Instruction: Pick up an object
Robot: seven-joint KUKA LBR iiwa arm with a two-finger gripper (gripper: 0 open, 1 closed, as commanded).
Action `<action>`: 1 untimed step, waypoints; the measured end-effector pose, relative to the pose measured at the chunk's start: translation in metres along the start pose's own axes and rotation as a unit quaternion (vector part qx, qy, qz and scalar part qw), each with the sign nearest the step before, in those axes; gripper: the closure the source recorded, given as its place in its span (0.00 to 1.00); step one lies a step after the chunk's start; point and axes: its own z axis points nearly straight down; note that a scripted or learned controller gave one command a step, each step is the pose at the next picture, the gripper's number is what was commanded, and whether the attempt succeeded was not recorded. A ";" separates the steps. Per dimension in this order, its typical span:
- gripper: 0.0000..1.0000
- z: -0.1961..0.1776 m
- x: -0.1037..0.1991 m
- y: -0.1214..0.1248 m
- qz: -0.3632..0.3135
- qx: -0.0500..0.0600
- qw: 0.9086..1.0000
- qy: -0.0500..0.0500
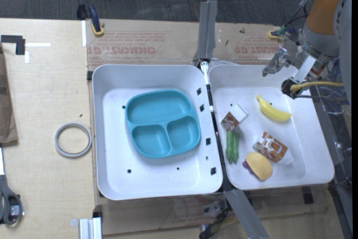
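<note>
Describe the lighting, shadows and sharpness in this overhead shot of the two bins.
Camera view: even, soft light; faint shadows under the blue tray and banana; the white bins look bright but not blown out; small items like the green bean pod are soft-edged; the pincer area at right is cluttered with cables and hard to resolve.

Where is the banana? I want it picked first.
The banana lies in the right bin, toward its upper right, above the snack packet and just below the gripper.
</note>
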 end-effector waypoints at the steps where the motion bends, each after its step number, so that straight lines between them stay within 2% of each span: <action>1: 0.00 0.114 0.004 -0.003 0.142 0.001 0.990 -0.001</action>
